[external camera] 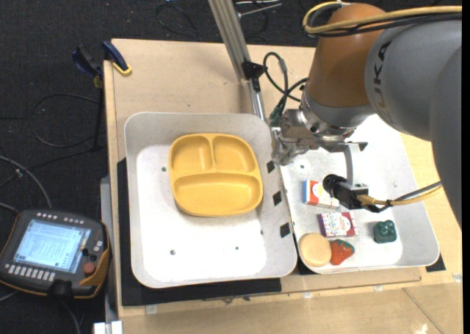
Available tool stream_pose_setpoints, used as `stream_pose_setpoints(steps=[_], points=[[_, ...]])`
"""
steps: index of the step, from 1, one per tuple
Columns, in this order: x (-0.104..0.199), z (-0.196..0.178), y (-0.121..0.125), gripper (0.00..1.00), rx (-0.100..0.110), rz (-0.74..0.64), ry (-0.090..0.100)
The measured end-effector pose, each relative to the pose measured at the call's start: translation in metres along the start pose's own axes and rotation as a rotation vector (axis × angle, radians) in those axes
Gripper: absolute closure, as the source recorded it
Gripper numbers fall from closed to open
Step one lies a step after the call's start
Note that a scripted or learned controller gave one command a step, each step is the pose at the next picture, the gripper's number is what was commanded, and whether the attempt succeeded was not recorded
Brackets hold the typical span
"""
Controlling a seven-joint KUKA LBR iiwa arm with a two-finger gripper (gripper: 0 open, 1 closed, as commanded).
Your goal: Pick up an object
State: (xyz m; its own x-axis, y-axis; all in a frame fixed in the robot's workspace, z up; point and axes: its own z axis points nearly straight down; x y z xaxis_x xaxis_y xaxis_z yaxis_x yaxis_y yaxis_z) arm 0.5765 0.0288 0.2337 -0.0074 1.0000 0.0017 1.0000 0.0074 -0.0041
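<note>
The right bin (411, 178) holds a small white and orange carton (314, 193), a maroon box (336, 224), a round tan bun (316, 249), a red strawberry (342, 252) and a dark green piece (384, 232). They cluster at the bin's near end. My gripper (283, 150) hangs at the right bin's left edge, close to the wall between the bins. It is up and to the left of the carton, and nothing shows in it. The arm's orange band (345, 46) covers the far part of the bin.
A yellow divided plate (216, 174) lies in the left bin (147, 237). A slanted metal pole (228, 24) with cables rises behind the bins. A teach pendant (51, 252) lies off the bench at lower left, and a blue clamp (110, 56) sits at the far left corner.
</note>
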Motion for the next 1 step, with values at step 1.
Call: stream_pose_setpoints(steps=[1], points=[[0.0469,-0.0083,-0.0128,1.00,-0.003,-0.001,0.000]])
